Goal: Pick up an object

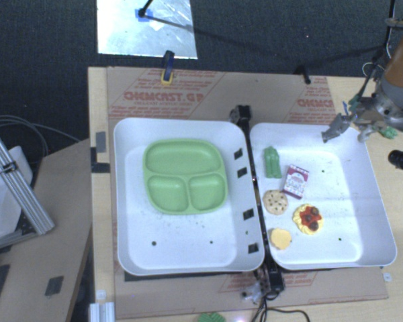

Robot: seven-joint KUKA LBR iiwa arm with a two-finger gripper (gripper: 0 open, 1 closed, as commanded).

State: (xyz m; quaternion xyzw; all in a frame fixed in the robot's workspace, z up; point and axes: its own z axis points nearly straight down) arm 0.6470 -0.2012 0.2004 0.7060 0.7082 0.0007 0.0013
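- Hanging over the upper right corner of the right bin [363, 240], the gripper [349, 127] has its fingers spread apart with nothing between them.
- A green block [272, 162], purple carton [296, 181], cookie [275, 202], pizza piece [308, 218] and yellow disc [280, 238] lie in that bin's left half, well apart from the gripper.
- A green divided plate [185, 176] sits in the left bin [131, 247].

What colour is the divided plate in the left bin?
Light green, plain, seen clearly in the camera view: plate.
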